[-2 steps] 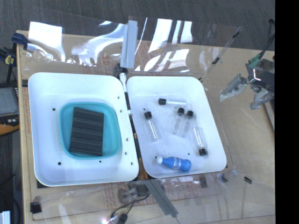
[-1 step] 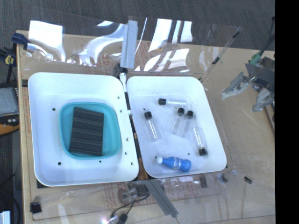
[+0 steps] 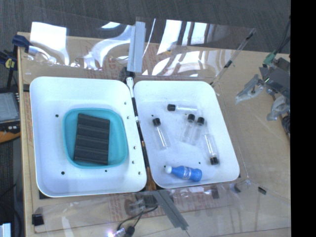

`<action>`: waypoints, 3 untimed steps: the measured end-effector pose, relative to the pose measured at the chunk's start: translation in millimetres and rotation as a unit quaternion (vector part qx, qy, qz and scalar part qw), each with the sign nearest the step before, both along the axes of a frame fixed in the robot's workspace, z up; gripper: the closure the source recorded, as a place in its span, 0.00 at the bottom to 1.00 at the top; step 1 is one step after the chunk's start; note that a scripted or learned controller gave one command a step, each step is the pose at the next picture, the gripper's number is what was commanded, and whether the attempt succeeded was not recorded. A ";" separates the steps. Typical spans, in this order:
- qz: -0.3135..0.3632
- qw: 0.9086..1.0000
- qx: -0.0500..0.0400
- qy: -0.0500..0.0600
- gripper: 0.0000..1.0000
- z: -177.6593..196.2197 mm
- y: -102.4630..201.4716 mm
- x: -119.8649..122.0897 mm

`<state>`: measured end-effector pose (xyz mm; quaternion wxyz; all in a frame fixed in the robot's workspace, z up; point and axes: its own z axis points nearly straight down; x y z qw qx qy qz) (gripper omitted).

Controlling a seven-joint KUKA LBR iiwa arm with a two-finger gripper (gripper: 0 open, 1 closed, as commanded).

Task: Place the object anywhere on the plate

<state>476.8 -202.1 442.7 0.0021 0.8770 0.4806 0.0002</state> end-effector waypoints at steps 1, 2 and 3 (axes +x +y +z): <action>-0.069 0.998 0.000 0.000 0.00 -0.4 6.3 0.1; -0.135 0.991 0.001 0.001 0.00 -0.8 14.5 0.1; -0.198 0.980 0.001 0.000 0.00 -0.6 -2.5 0.4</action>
